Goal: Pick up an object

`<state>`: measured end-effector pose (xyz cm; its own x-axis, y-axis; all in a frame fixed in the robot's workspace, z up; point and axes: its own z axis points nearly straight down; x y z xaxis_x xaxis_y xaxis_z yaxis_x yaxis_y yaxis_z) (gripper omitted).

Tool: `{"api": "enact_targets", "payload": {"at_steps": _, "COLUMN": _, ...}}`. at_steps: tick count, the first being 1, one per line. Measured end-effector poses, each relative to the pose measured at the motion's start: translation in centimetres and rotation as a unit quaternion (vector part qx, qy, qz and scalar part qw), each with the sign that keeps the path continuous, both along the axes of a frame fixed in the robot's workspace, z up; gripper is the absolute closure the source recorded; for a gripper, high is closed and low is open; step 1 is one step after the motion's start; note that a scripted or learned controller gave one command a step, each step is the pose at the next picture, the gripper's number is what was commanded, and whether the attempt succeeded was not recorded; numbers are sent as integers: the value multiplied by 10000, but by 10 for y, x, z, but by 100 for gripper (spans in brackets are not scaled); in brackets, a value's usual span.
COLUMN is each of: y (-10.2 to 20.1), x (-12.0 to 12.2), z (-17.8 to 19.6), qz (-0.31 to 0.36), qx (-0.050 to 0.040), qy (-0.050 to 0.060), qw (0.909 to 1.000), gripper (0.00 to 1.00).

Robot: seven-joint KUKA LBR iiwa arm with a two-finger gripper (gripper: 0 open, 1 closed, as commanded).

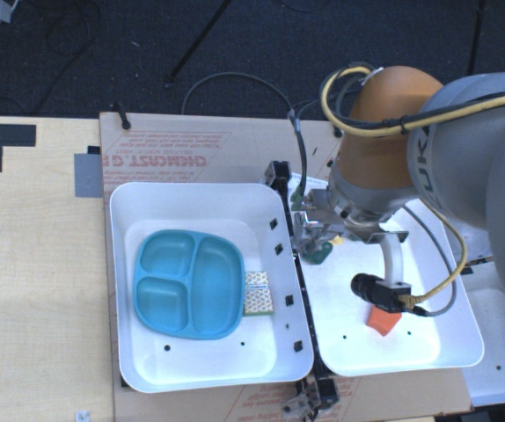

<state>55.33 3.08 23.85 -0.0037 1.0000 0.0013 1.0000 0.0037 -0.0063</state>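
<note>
Hovering in the right bin (pixel 446 352), the gripper (pixel 310 236), state indeterminate, perhaps touches a green item (pixel 320 254); red cardboard print (pixel 160 159) is unreadable.

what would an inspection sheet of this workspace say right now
surface: left bin and right bin, white, side by side on printed cardboard
job's things: blue divided plate and patterned packet in left bin; orange block and teal object in right bin
clutter: nothing seen
grippers: gripper low by right bin's left wall, close to teal object; no hold evident
cables: black cable arcing over dark floor behind the bench
surroundings: pale tabletop at left
</note>
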Motion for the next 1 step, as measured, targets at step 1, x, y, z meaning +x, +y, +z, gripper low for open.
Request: {"api": "enact_targets", "payload": {"at_steps": 1, "y": 59, "x": 17, "z": -1, "qz": 6, "qx": 0, "qy": -18, "qw": 10000, "gripper": 100}}
